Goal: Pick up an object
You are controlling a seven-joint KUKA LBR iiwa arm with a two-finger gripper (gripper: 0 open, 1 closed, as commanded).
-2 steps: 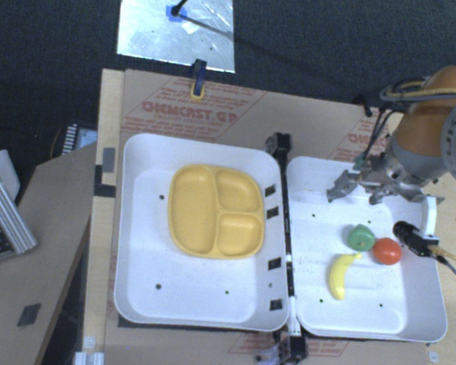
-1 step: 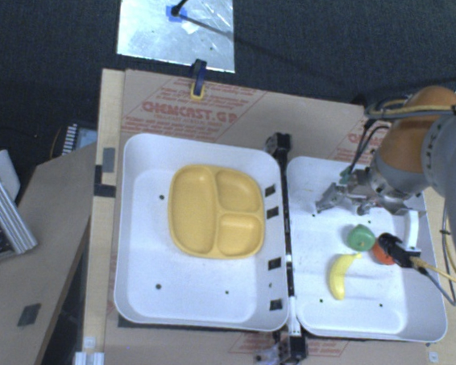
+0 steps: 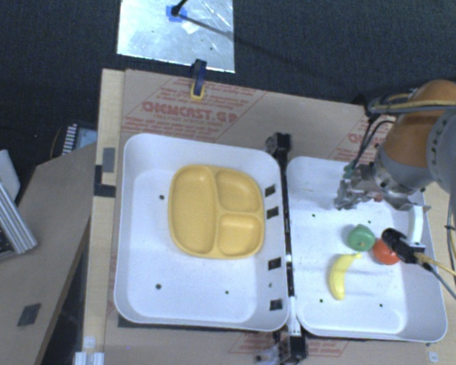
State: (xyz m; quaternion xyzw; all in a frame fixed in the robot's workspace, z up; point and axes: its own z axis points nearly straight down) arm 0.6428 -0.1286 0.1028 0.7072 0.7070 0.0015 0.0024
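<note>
In the right bin (image 3: 376, 311) lie a small yellow banana (image 3: 340, 274), a green round toy (image 3: 360, 237) and an orange-red toy (image 3: 384, 253) that touches the green one. My gripper (image 3: 346, 195) hangs over the bin's far left part, up and to the left of the green toy and apart from all three. Nothing shows between its tips. The grey arm with its orange band comes in from the right.
A yellow three-part plate (image 3: 215, 211) lies in the middle of the left bin (image 3: 146, 153). A black divider strip (image 3: 282, 224) runs between the bins. Behind the bench, a shiny sheet (image 3: 179, 18) lies on the dark floor.
</note>
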